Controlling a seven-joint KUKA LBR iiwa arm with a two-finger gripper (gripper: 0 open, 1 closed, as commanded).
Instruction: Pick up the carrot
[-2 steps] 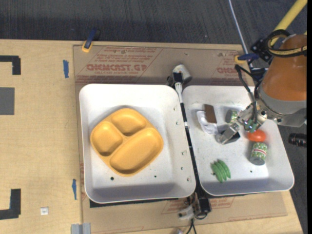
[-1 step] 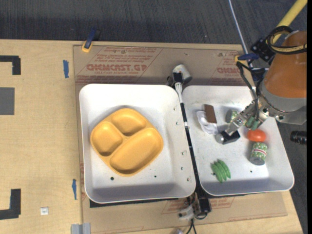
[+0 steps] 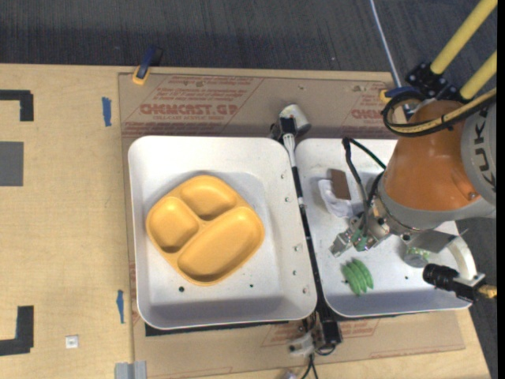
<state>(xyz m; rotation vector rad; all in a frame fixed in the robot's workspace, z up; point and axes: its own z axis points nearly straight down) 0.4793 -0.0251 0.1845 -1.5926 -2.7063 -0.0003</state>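
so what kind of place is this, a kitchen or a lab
Most likely a robot test bench in a lab, not a kitchen. A grey and orange arm reaches over two white bins set on a cardboard sheet, with blue tape marks on the bench and cables running across.

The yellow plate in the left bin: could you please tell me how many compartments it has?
3. The yellow plate has two smaller compartments toward the far side, one at its left and one at its top, plus a larger one nearest the camera.

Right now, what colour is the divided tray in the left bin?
Yellow-orange all over, plain with no pattern; the divided tray shows clearly in the camera view.
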